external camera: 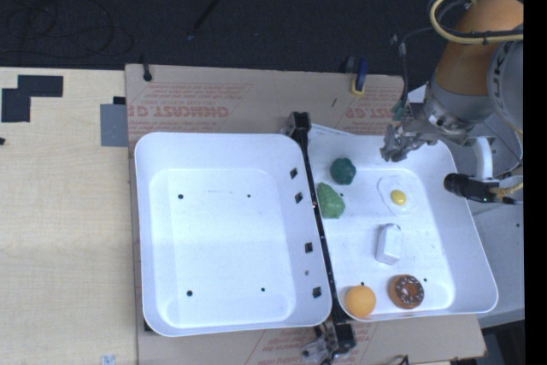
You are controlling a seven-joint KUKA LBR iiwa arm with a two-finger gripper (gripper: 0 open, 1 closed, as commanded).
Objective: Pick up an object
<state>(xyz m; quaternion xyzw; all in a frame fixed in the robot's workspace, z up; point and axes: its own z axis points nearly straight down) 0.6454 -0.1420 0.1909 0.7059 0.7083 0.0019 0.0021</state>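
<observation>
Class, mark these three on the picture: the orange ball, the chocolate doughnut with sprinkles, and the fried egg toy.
Orange ball [360, 301], camera view: middle of its rounded top.
Chocolate doughnut with sprinkles [407, 292], camera view: on the frosted ring.
Fried egg toy [398, 198], camera view: on the yellow yolk.

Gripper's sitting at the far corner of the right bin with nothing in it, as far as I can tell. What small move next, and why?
Probably shift the gripper toward the fried egg toy, the nearest item, lying just in front of it in the right bin. It lies apart from the dark green ball and white block, so the approach looks uncluttered.
</observation>
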